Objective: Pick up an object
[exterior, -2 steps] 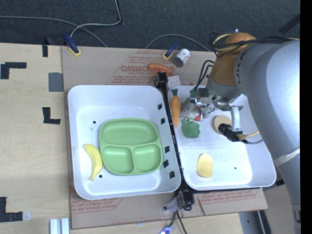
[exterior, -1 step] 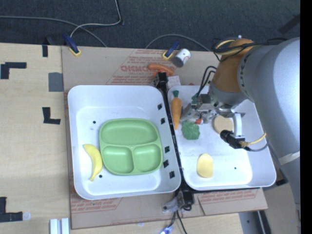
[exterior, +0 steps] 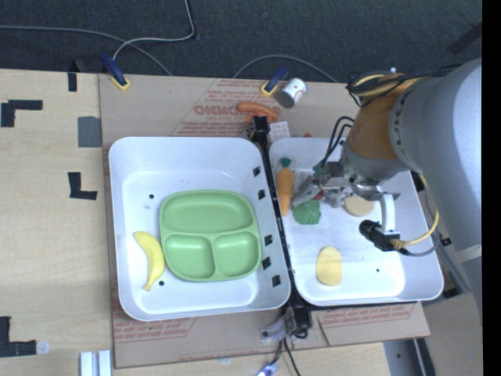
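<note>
Grey arm (exterior: 450,143) w/ orange band, black cables, metal claw (exterior: 321,190).

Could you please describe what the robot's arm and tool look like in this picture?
The arm is bulky, rounded and light grey, with an orange band above the wrist. Thin black and yellow cables loop around that band. The tool is small, of grey and black metal.

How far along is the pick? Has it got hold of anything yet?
Done: the arm has reached into the right bin. In hand: the tool sits low over the green object, beside the carrot; whether it grips anything is unclear. Left: a confirmed grasp and lift. The yellow piece and banana lie untouched.
</note>
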{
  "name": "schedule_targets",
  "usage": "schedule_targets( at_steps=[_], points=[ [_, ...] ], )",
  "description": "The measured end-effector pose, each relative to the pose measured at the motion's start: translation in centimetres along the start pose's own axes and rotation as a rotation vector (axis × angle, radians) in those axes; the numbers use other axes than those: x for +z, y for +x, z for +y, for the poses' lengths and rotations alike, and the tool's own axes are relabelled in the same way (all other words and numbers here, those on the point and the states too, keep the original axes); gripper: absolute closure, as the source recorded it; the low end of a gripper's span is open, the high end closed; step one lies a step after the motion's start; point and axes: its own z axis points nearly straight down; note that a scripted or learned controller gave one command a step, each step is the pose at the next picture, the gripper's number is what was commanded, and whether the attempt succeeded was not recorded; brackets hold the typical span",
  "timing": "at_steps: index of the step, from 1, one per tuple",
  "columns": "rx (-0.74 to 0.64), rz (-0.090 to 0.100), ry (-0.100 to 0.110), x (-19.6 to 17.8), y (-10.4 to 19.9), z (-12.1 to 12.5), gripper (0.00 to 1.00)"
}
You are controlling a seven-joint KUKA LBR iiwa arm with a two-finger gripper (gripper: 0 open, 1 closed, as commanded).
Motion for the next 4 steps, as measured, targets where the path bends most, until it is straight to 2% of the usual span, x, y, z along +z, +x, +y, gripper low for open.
schedule_targets(
  at_steps=[1,2,3,4],
  points=[
    [0.005,-0.006,0.0,0.0,0.6,0.0,0.0],
    [0.002,-0.001,0.004,0.1,1.2,1.6,0.0],
    [0.002,-0.004,0.008,0.1,1.0,2.5,0.0],
    [0.001,0.0,0.001,0.0,0.5,-0.1,0.0]
  ],
)
